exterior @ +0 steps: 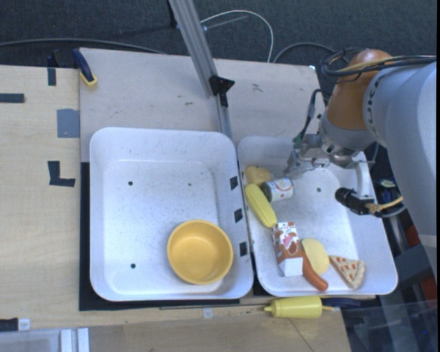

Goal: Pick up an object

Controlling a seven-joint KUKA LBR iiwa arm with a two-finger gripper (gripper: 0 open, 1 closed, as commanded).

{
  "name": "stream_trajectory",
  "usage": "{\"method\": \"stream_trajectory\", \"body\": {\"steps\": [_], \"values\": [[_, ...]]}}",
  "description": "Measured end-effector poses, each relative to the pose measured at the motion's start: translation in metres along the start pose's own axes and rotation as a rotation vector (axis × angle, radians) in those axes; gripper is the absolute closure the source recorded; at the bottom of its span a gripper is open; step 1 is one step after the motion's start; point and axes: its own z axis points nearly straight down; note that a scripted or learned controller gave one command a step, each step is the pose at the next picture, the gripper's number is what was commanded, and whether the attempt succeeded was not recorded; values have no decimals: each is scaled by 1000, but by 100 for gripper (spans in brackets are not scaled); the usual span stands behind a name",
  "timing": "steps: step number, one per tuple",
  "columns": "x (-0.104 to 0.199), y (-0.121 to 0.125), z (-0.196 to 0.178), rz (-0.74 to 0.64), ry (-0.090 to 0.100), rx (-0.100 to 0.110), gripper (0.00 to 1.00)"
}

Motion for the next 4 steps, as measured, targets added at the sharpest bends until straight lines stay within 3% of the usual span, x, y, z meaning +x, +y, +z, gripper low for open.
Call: {"method": "stream_trajectory", "body": {"steps": [3,4], "values": [[9,-18,-159,3,0,-6,100],[9,-17,-192,2,1,-4,100]]}}
